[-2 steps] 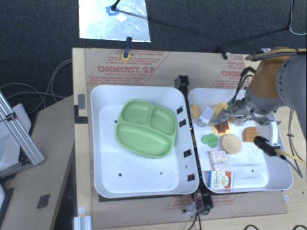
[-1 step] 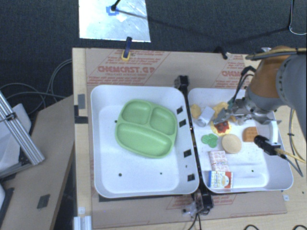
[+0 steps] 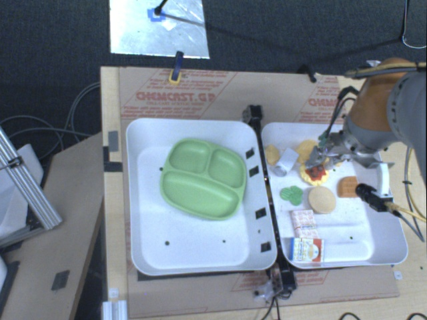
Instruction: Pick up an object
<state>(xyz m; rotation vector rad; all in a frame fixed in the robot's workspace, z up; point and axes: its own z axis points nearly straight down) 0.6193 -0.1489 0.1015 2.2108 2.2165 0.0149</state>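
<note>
My gripper (image 3: pixel 320 160) is down in the right bin (image 3: pixel 387 242), right over a small red and yellow toy (image 3: pixel 313 174) and next to a yellow piece (image 3: pixel 307 150). The wrist hides how the gripper meets the toy. Around it lie a white cup on its side (image 3: pixel 287 160), a yellow lump (image 3: pixel 271 154), a green leafy piece (image 3: pixel 291 193), a beige bun (image 3: pixel 321 200) and a brown toast slice (image 3: pixel 347 187). Nearer the front lie a pink and white box (image 3: pixel 303 220) and a colourful carton (image 3: pixel 307 249).
The left bin (image 3: pixel 150 245) holds a green divided plate (image 3: pixel 203 177). A black divider with clips (image 3: pixel 261 179) runs between the bins. The arm's grey body and orange band (image 3: pixel 387 105) hang over the right bin's far right corner. A black part of the arm (image 3: pixel 371 196) juts out over the bin.
</note>
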